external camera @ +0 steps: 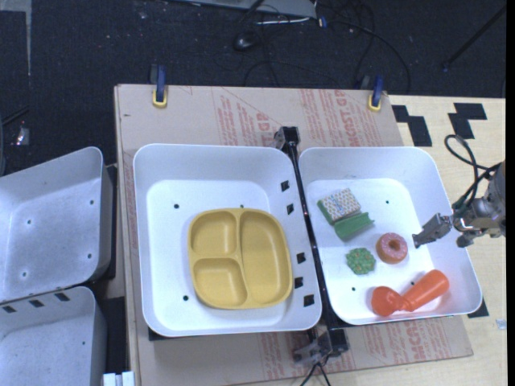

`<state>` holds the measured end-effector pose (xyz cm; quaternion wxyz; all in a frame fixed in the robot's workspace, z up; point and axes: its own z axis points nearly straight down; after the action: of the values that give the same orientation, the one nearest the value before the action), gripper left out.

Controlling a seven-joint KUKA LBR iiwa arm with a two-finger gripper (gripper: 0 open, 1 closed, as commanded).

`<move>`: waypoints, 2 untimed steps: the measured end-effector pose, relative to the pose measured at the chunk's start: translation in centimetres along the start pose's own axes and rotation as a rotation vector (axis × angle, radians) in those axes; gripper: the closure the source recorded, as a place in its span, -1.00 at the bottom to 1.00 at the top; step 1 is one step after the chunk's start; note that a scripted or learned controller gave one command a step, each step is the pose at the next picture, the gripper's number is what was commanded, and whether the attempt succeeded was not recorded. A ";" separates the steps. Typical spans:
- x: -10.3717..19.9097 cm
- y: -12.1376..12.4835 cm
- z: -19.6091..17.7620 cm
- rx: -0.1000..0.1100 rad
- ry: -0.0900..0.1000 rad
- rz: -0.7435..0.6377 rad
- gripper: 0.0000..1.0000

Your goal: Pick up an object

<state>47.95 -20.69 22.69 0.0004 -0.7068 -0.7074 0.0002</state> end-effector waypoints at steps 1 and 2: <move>0.6 -0.1 4.3 0.001 0.000 0.001 -1.00; 0.5 0.8 9.1 0.002 0.001 0.002 -1.00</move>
<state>48.71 -20.16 13.60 0.0012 -0.7074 -0.7068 0.0005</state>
